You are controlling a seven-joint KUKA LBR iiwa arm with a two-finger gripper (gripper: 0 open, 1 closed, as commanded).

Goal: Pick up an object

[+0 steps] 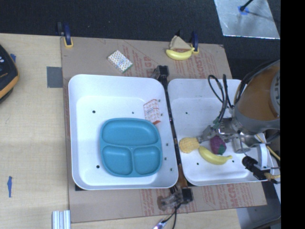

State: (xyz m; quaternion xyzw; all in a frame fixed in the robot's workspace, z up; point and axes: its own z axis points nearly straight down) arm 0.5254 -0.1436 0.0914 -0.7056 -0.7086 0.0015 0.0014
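Far left of the claw [219,138], off the cardboard: yellow/black device [5,78], not in play.

Left bin [76,128], well left of claw: blue divided plate [131,146] lies flat and takes up most of the floor. Prob too wide and flat to pinch, so poor target. Small red/white packet [152,110] lies just above the plate's right corner, near the bin wall next to the claw's bin.

Outside the bins, up-left of claw: checkered packet [119,60] on the cardboard. A spare banana [179,54] sits at the cardboard's top edge, w/ a wedge-shaped bit behind it. Both beyond the rims, so prob out of the pick area.

Right bin [200,94]: claw is down low in the lower half. Just left of it, a yellow lump [188,144]. Just below it, a banana [214,156] lying flat, its left end near the lump.

Purple item [218,146] is right under the claw, touching or nearly touching the banana. Looks like the pick target, since the claw sits directly over it. Can't tell if the claw is apart, together or clamped; too small and cluttered here. Not calling it a grasp.

Right of claw: black cables [221,97] loop up to the grey arm [257,99] coming in from that side.

Risk imo: the three items are bunched, so a close could nudge the banana or catch two.
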